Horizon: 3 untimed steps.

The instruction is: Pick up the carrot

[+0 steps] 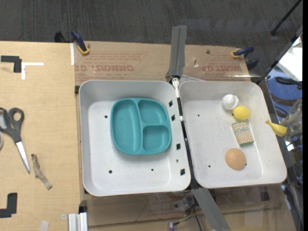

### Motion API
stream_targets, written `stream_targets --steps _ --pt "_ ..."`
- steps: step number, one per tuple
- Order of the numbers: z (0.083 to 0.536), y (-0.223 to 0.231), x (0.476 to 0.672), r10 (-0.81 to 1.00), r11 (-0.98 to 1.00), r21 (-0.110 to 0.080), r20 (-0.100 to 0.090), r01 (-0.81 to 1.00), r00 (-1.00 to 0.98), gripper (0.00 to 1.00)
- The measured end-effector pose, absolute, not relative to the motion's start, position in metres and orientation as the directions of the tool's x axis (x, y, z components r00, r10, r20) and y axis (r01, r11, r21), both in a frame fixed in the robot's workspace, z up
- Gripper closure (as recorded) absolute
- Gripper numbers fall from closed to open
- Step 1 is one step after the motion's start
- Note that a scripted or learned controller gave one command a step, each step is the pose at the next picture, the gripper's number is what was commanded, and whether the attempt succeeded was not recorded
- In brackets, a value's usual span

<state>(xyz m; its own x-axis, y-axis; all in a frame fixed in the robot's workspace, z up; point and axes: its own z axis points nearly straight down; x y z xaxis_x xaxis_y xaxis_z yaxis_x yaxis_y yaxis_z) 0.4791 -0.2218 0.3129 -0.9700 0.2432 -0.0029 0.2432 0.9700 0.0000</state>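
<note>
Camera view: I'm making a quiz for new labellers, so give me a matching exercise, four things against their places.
Things:
1. teal plate
2. scissors
3. yellow ball
4. tan egg-shaped object

Places:
A. on the bench, left of both bins
B. in the left bin
C. in the right bin, lowest in the view
D. between the white object and the patterned packet

Pairs: 1-B, 2-A, 3-D, 4-C
</note>
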Motion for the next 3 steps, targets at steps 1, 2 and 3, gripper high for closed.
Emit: stream_targets --steps 1,2,3 --pt "0.311 -0.221 0.511 0.049 0.999 0.0 -0.002 0.049 -0.999 1.0" --pt "0.216 -0.221 0.478 0.074 0.997 0.001 0.0 0.074 -0.997 1.0" --pt "0.214 -0.128 0.478 0.203 0.979 0.001 0.001 0.203 -0.979 1.0"
